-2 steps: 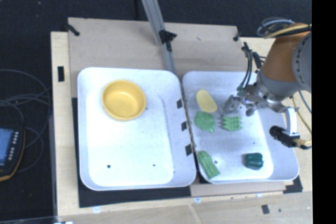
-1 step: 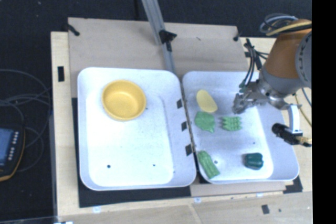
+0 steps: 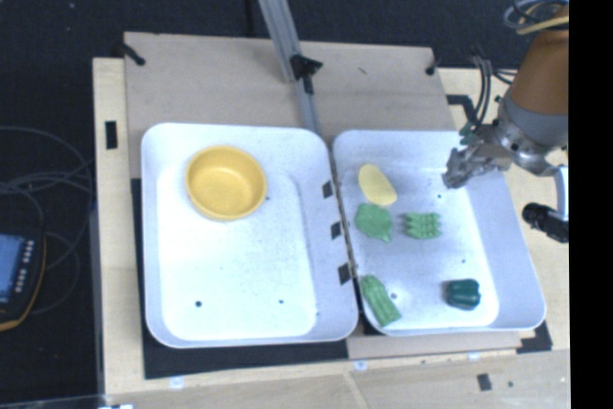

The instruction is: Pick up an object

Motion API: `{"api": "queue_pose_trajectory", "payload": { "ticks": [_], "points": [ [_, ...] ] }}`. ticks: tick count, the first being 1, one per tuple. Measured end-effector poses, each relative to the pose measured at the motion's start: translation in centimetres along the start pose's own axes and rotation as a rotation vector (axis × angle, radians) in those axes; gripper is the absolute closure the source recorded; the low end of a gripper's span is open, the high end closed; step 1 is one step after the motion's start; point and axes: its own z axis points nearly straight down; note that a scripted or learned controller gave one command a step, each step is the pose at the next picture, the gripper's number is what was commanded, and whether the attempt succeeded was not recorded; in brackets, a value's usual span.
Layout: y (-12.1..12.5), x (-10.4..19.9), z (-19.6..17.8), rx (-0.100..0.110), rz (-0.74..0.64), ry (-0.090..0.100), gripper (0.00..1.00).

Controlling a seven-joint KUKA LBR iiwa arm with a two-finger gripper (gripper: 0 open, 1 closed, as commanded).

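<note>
We see our arm [image 3: 538, 96] reach in from the right of the camera view, its orange band uppermost and the grey wrist beneath it. The arm slants down and toward the left. At its end our gripper [image 3: 458, 170] hangs low, pointing down and leftward. It is small and dark here, and its tip is too blurred to read.

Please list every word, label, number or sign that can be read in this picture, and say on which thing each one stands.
No text can be read.
The handheld device at the left edge has a lit blue screen; its content is too blurred to read.
The yellow bowl, the white bins and the green and yellow pieces in the right bin carry no visible marking.
</note>
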Motion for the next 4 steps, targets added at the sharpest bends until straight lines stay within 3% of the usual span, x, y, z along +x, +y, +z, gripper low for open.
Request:
{"api": "queue_pose_trajectory", "payload": {
  "ticks": [1,4],
  "points": [
    [0.0,-0.1,-1.2,0.004,0.0,0.001,1.0],
    [2.1,16.4,-3.3,0.005,-0.005,0.003,1.0]
  ]
}}
